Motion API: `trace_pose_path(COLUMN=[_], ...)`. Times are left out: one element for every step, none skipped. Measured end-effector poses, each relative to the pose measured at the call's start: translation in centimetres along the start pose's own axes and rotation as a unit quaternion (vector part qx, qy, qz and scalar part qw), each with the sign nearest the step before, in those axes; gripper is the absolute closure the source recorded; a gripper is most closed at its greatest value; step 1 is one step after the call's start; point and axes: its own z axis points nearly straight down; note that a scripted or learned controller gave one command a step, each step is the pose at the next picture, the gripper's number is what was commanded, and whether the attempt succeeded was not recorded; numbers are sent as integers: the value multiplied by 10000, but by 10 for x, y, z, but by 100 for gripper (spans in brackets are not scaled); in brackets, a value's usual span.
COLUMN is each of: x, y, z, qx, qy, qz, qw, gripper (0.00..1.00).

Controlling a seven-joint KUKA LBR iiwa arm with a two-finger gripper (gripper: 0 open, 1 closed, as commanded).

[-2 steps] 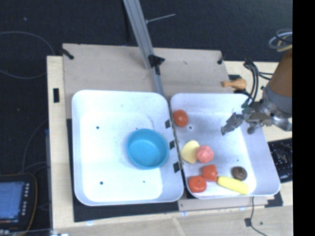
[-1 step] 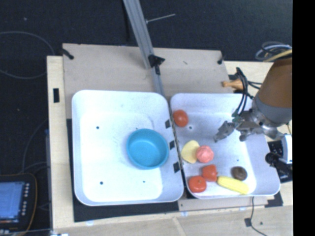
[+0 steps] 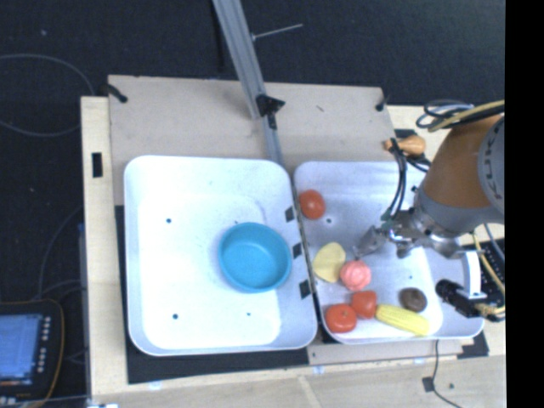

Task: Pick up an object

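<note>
I am hovering my gripper (image 3: 371, 243) over the right bin (image 3: 357, 177), and I cannot tell how it is set; the pink object (image 3: 356, 274) is lying just below and slightly left of it, touching the yellow piece (image 3: 329, 262) on its left; farther off, the orange ball (image 3: 311, 203) is sitting up-left; the blue bowl (image 3: 254, 257) is resting in the left bin (image 3: 170, 185).

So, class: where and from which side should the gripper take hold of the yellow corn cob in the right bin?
Probably across the middle of the yellow corn cob, coming straight down from above. It lies flat and long, so its narrow width suits the fingers. Its left end sits close to the red block, so the middle leaves more room.
</note>
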Motion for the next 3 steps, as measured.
trace_pose_path(x=[-2, -2, 0], y=[0, 2, -1], z=[36, 21, -24], qx=[-28, -72, -52], qy=[-7, -3, 12], qz=[4, 36, 5], qw=[10000, 10000, 10000], gripper=[0, 100, 100])
